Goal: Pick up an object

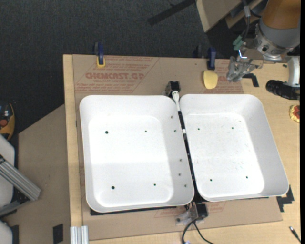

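A small pale yellow object [210, 79] lies on the brown board just beyond the far rim of the right bin [267, 143], outside both bins. My gripper [236, 70] hangs at the far right, beyond the right bin's back edge. It is a short way to the right of the yellow object and apart from it. The grey arm with its orange band [281, 14] comes in from the top right corner. The left bin [90, 157] lies beside the right one.
Two blue clamps [99, 50] [211, 57] hold the board's far edge. A black clip [173, 88] sits where the bins meet at the back. A small orange-red thing [295, 112] lies at the right edge, outside the bins.
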Robot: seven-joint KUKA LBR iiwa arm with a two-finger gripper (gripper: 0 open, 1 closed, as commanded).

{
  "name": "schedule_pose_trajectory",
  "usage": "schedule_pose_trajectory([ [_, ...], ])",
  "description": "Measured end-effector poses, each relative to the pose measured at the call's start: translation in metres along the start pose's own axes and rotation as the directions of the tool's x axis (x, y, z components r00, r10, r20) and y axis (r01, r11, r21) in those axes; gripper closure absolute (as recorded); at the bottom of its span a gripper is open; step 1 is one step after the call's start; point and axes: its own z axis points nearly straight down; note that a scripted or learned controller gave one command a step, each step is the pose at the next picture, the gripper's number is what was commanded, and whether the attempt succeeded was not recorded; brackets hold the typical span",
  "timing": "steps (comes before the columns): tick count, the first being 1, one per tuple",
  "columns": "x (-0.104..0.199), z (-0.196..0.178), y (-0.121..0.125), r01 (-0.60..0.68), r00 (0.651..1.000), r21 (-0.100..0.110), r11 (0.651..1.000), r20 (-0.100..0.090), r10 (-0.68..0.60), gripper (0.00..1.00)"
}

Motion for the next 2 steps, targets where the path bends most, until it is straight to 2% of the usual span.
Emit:
schedule_pose_trajectory([
  [1, 0.005, -0.029, -0.012, 0.001, 1.000, 0.002, 1.000, -0.001, -0.001, 1.00],
  [2, 0.072, 0.063, -0.002, 0.006, 1.000, 0.015, 1.000, -0.005, -0.006, 1.00],
])
